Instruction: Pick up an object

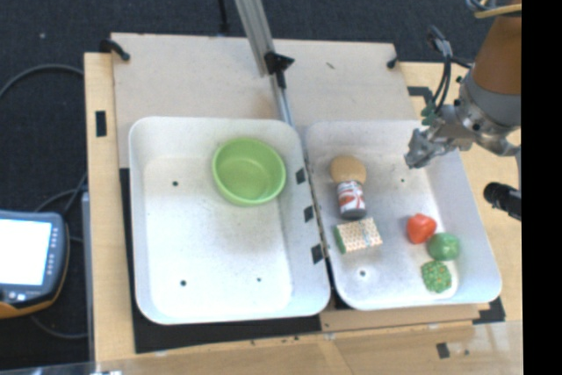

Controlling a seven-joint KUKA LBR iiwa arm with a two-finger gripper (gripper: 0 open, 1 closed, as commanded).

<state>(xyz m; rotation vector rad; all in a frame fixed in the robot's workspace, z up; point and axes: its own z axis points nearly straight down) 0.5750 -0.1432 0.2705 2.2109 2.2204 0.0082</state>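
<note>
My gripper [418, 152] hangs over the upper right part of the right bin [386, 285], to the right of the objects. A tan round bun-like item [348, 169] lies near the bin's upper middle, with a small red and white can [352, 198] just below it. Under the can sits a speckled cream block with a green edge [358, 235]. Toward the lower right lie a red pepper-like piece [421, 228], a green round piece [444, 247] and a bumpy green piece [436, 277]. Nothing shows between the gripper's fingers.
The left bin [176, 277] holds a green bowl [248, 171] near its top. A slanted metal rail [250, 9] runs from the top down to the gap between the bins. A handheld screen [26, 263] rests at the far left.
</note>
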